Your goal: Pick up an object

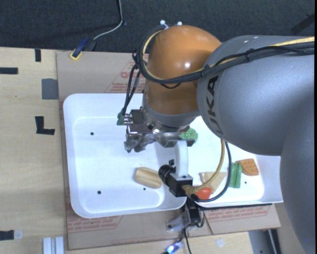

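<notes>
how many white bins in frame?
2. Left bin holds the tan wooden piece; right bin sits mostly under the arm, so its contents may be partly hidden.

The bench (20,157) is seen pale and wood-toned, marked with dark angular shapes along its left side. A brown cardboard sheet (94,78) is laid flat on it (red print is visible near the edges). On that sheet, two shallow white bins are set side by side, the left bin (79,157) and the right bin (264,192).

brown cardboard sheet (94,73), dark cloth backdrop (52,9)
</notes>
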Controlling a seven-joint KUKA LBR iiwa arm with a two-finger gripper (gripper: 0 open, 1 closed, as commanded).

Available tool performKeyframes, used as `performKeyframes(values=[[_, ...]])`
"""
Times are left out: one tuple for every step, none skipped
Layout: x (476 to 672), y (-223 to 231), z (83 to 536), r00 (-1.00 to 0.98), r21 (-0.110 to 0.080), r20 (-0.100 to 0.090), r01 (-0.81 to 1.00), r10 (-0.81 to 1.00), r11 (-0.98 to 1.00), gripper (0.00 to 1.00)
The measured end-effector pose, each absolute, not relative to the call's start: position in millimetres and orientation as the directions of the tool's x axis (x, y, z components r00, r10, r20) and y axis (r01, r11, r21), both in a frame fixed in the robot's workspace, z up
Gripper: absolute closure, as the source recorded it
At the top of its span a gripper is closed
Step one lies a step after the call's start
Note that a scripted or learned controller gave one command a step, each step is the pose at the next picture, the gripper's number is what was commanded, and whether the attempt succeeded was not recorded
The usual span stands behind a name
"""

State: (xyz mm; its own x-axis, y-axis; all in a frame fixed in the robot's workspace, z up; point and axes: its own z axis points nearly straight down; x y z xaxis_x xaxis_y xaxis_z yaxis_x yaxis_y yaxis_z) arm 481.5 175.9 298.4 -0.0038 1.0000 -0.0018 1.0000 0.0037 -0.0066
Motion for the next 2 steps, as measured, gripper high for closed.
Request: performKeyframes(values=[[542.8,171,318,-0.001,0.002,-0.001,1.0,1.0,0.001,1.0],[611.7,195,520,-0.005,0.019,0.004,1.0,1.0,0.005,1.0]])
